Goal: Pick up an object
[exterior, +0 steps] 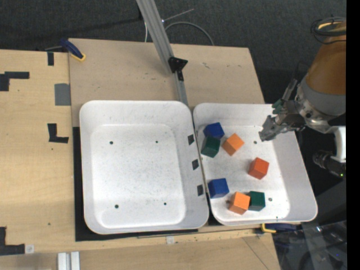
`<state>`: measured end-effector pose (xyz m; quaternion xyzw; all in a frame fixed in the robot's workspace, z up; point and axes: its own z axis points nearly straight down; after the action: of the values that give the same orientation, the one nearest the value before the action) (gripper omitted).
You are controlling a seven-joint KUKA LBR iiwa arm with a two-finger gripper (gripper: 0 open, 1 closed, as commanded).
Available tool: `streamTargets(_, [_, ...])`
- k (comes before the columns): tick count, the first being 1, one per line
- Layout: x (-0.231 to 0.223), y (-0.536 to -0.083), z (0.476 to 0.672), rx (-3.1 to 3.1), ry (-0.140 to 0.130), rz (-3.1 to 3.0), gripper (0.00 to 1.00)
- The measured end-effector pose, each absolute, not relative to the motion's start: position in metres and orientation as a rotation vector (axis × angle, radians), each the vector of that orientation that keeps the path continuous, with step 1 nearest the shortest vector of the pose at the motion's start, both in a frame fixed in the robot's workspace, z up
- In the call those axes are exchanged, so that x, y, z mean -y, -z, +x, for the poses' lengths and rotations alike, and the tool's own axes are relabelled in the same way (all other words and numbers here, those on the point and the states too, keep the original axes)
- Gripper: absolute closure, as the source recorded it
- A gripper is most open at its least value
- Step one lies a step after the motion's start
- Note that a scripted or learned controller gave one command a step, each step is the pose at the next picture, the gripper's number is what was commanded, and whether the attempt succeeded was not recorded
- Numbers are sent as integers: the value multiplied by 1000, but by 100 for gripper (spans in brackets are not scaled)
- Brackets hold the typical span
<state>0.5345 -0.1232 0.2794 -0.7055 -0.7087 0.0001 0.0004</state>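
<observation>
The right bin (pixel 292 167) holds several small blocks. A blue block (pixel 214 130), a dark green block (pixel 211 147) and an orange block (pixel 233 144) cluster near its back left. A red block (pixel 259 167) lies alone toward the right. At the front sit another blue block (pixel 218 187), an orange block (pixel 241 202) and a green block (pixel 257 200). My gripper (pixel 269 131) hangs over the bin's back right part, to the right of the orange block and above the red one, with nothing seen in it.
The left bin (pixel 90 151) sits beside the right one, sharing a middle rim. A slanted metal pole (pixel 160 32) crosses the back of the bench. The arm's orange band (pixel 332 66) is at the right edge.
</observation>
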Motion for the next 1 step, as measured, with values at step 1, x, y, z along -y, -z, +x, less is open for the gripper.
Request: streamTargets(1, [68,-261,538,2227,-1,-2212,100])
